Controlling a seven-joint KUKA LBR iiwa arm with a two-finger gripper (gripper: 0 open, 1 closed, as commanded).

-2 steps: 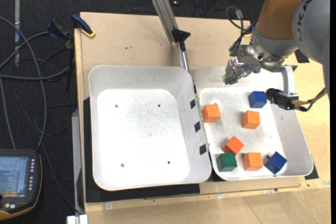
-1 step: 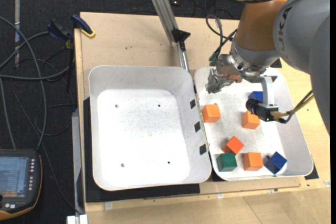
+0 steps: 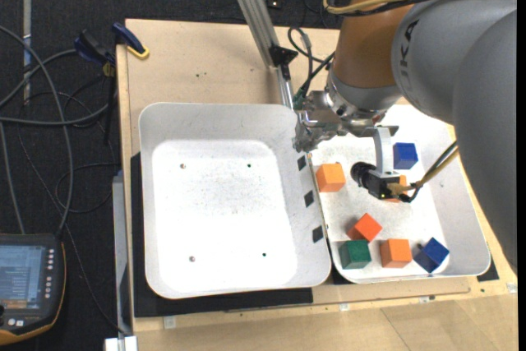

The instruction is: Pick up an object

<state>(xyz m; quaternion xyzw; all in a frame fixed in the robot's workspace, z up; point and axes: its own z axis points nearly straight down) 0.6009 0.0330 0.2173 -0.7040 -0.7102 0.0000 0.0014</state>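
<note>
The gripper (image 3: 311, 131) hangs over the far-left corner of the right white bin (image 3: 444, 210); open or closed, I can't tell. Just beside it, by the left wall, sits a small orange cube (image 3: 330, 177). It looks light, rigid and flat-sided, so squeeze two opposite faces.

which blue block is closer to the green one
The blue block at the near edge, level with the green block; the other blue block sits farther back.
</note>
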